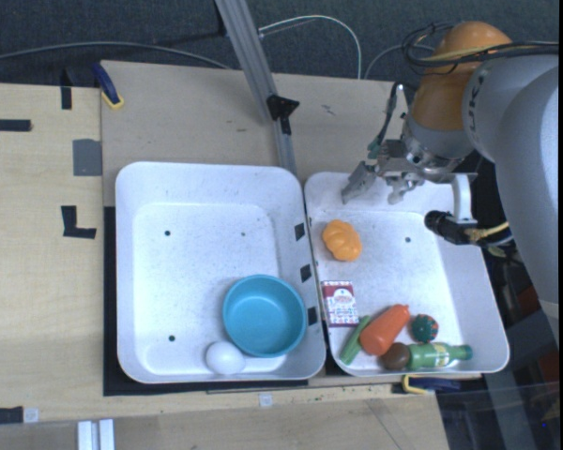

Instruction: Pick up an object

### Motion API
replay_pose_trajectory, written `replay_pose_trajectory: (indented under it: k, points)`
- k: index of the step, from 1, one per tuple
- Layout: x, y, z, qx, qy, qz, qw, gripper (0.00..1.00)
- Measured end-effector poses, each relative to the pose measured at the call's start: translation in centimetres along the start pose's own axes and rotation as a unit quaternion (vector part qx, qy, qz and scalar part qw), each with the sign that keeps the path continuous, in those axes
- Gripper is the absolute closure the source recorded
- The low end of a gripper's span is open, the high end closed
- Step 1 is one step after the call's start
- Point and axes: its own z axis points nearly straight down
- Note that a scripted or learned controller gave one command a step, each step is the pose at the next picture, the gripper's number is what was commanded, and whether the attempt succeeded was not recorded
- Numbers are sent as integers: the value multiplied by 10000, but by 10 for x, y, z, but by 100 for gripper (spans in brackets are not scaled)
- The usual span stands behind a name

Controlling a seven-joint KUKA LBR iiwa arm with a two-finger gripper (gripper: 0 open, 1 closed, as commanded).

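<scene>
**Gripper poised over the far edge of the right bin, nothing held**

Camera view: two shallow white bins sat side by side on a wooden bench, seen from above at a slant. The grey arm (507, 111), with its orange band, reached in from the right. Its gripper (379, 184) hung over the far rim of the right bin (469, 279), the two fingers spread apart with nothing between them.

The nearest candidate was an orange, lumpy toy food item (342, 239), lying in the right bin a little nearer the camera than the gripper and apart from it. Further toward the near edge lay a small red-and-white carton (340, 303), flat on the bin floor, and beside it a cluster: a toy carrot (383, 328) with a green stem, a small round red-and-green piece (424, 327), and a green bottle (439, 353) lying on its side. These last three sat close together, touching or nearly so.

The left bin (150, 204) held a blue bowl (264, 314) and a white ball (225, 355) just beside it at the near edge.

The step in hand appeared to be the approach, before any grasp. The next move would call for travelling over a chosen object, most readily the isolated orange item, then descending with fingers straddling it before closing.
</scene>
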Motion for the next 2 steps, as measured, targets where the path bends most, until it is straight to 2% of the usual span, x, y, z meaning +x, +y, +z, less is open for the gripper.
replay_pose_trajectory:
  k: [1,2]
  points:
    - [6,-3,64,4,1,-7,10000,0]
    - [7,-4,67,-18,-4,-3,10000,0]
